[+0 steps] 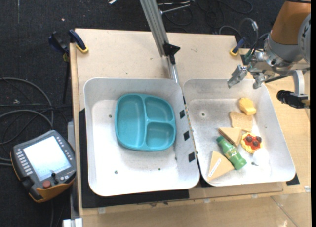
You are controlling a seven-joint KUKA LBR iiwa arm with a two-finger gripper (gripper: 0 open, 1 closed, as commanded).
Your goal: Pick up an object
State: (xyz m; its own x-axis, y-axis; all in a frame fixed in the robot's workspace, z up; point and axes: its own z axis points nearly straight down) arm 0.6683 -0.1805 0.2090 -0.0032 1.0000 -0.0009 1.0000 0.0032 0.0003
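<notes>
My gripper (247,78) hangs open over the far edge of the right bin (207,103), its two fingers spread with nothing between them. Below it in that bin lie a yellow piece (247,106), a tan toast slice (241,120), a tan wedge (230,134), a green bottle (232,153), a red and yellow piece (252,142) and a sandwich wedge (217,165). The yellow piece is the closest, a short way in front of the fingers.
A teal divided plate (145,122) sits in the left bin (98,137). A slanted metal pole (153,16) rises behind the bins. Yellow clamps (79,43) grip the bench's far corners. A teach pendant (43,164) lies on the floor at the left.
</notes>
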